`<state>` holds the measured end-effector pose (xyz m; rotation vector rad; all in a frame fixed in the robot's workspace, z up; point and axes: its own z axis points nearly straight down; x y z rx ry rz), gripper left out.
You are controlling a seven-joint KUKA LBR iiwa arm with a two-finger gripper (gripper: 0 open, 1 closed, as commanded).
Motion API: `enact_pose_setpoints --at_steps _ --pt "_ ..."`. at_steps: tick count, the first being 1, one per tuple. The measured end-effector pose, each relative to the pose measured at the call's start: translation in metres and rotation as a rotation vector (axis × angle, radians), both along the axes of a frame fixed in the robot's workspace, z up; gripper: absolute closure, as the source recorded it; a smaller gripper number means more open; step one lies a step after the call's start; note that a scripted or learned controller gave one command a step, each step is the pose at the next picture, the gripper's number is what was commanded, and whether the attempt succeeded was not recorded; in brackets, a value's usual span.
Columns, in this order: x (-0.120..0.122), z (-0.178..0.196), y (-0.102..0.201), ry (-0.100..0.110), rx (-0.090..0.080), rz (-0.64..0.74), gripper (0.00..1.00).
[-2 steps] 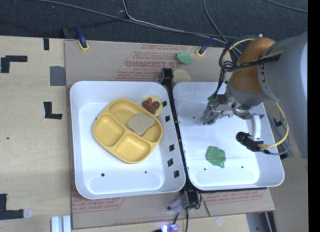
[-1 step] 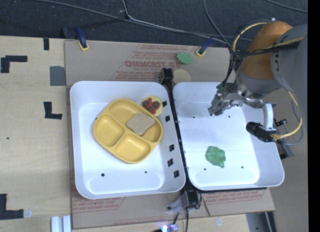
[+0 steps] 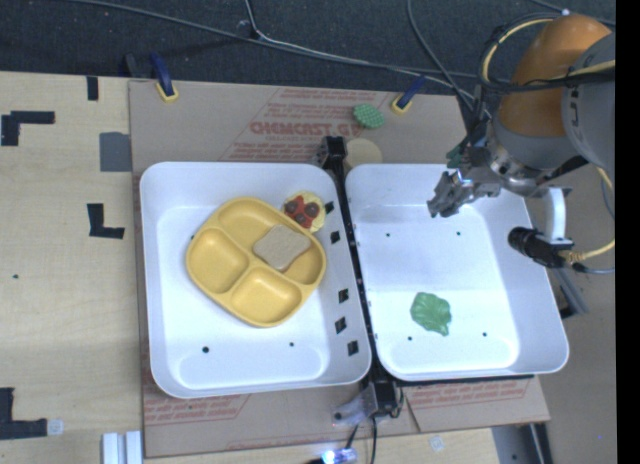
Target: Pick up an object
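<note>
The table [image 3: 60, 282] carries two white bins. The left bin [image 3: 170, 352] holds a yellow divided plate [image 3: 225, 272] with a slice of bread [image 3: 281, 247] on it and a small red-and-yellow item [image 3: 304, 209] at the plate's 1 o'clock. The right bin [image 3: 500, 282] holds a green leafy piece [image 3: 431, 312] toward 6 o'clock. The claw [image 3: 447, 198] hangs at the bin's 11 o'clock, well apart from it; whether it is wide or narrow I cannot tell.

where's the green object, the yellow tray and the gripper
green object [image 3: 431, 312]: camera view, its middle, in the right bin
yellow tray [image 3: 222, 260]: camera view, its left compartment
gripper [image 3: 444, 204]: camera view, its tip, over the right bin
</note>
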<state>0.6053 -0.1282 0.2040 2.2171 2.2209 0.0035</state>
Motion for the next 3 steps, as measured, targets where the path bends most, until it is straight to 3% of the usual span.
enact_pose_setpoints --at_steps 2,3 --pt "0.013 0.006 0.098 0.006 0.002 0.004 1.00" --pt "0.007 0.002 0.157 0.006 0.001 0.003 1.00"
